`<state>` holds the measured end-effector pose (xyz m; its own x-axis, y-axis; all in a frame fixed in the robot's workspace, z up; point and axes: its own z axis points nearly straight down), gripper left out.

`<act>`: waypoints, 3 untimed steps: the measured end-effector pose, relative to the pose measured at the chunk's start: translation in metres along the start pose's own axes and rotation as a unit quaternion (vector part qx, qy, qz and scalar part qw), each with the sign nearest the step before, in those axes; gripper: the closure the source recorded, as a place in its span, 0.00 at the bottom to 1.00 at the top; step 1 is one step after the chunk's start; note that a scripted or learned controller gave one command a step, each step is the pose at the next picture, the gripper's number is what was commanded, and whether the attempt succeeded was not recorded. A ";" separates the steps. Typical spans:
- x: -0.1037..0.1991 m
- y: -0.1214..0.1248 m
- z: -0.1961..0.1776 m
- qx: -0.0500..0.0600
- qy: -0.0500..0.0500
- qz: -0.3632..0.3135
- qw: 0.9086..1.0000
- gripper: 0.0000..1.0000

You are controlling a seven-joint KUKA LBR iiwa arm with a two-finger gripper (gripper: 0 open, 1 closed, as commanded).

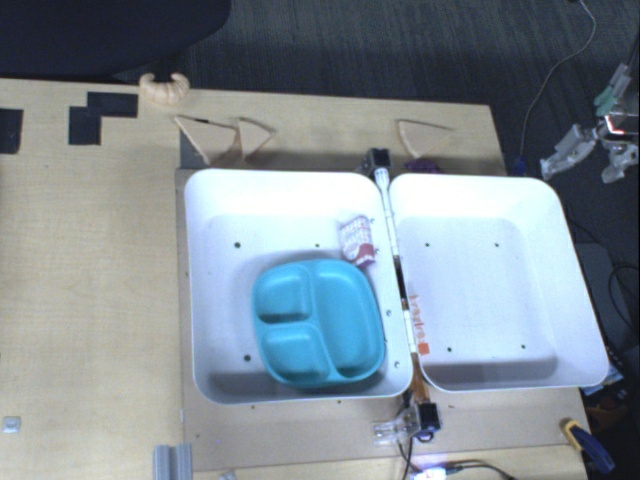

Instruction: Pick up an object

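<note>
The gripper (600, 138) hangs at the far right, outside the bins; its fingers I cannot tell. A blue tray (318, 321) lies in the left bin (215, 268), a small packet (357, 239) just beside it.

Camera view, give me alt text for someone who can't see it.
A turquoise plastic divided plate lies in the left shallow white bin, with a small red-and-white wrapped packet beside its upper right edge. The right shallow white bin sits alongside on the pale wooden bench.
</note>
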<state>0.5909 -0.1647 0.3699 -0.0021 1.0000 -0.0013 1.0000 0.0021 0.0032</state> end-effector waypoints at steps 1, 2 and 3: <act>0.001 0.000 0.000 0.000 0.000 -0.001 1.000 0.00; 0.001 0.000 0.000 0.000 0.000 -0.001 1.000 0.00; 0.001 0.000 0.000 0.000 0.000 -0.001 1.000 0.00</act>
<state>0.5912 -0.1641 0.3703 -0.0033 1.0000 -0.0012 1.0000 0.0033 0.0041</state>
